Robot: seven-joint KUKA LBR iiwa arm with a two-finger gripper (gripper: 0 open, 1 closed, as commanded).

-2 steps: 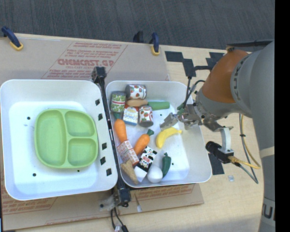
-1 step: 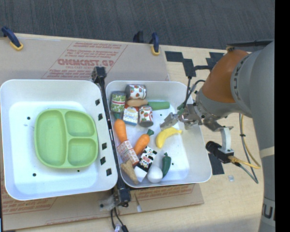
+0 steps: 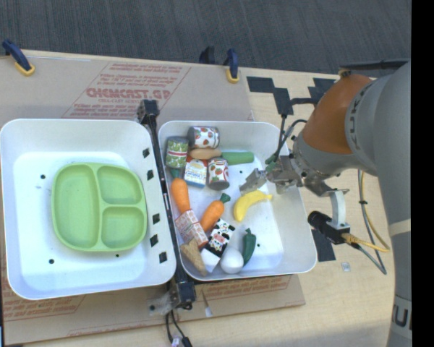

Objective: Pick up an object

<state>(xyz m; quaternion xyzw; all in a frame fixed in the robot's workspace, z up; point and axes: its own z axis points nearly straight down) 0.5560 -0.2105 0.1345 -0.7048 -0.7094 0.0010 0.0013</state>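
The grey arm (image 3: 380,132) with its orange band reaches in from the right over the right bin (image 3: 293,255), which holds a heap of toy food, while the left bin (image 3: 22,266) carries a green divided plate (image 3: 98,207). At the arm's end the gripper (image 3: 259,181) hangs low over the middle of the right bin, just above and touching or nearly touching the upper tip of the banana (image 3: 247,204); its two fingers stand a little apart with nothing between them, so it is open and empty. The banana is the likeliest thing to take: it lies on bare bin floor, clear of the pile on its right side, curved and tilted. It looks like a hollow plastic toy, so probably light, stiff and rather smooth, apt to slip or roll out if pinched at a tapered end; the thick middle, across its narrow width, seems the safer hold. To its left lie two carrots (image 3: 181,194), one touching a small cow-patterned box (image 3: 219,238), with a white egg (image 3: 232,260) and a dark green pepper (image 3: 248,244) near the front wall. Small cans (image 3: 204,136) and cartons crowd the back, packed too close for fingers to slide beside them
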